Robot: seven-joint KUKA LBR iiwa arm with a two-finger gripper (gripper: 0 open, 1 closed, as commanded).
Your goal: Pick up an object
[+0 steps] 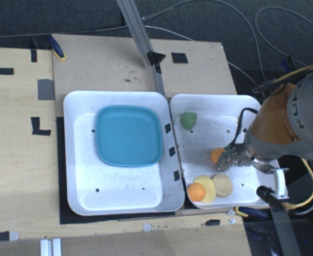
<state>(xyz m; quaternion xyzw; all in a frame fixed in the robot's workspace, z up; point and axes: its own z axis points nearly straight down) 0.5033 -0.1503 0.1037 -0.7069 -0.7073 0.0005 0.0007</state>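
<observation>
We found the claw (pixel 224 160) low in the right bin (pixel 209 103), touching an orange ball (pixel 216 154); its finger state we could not tell.

The worktop (pixel 17 111) is carrying two white bins: the left bin (pixel 79 159) is sitting touching the right bin (pixel 209 104).

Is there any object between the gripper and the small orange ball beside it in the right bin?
Nothing visible does. The gripper sits right against the small orange ball in the right bin. The green ball lies apart, farther up.
</observation>
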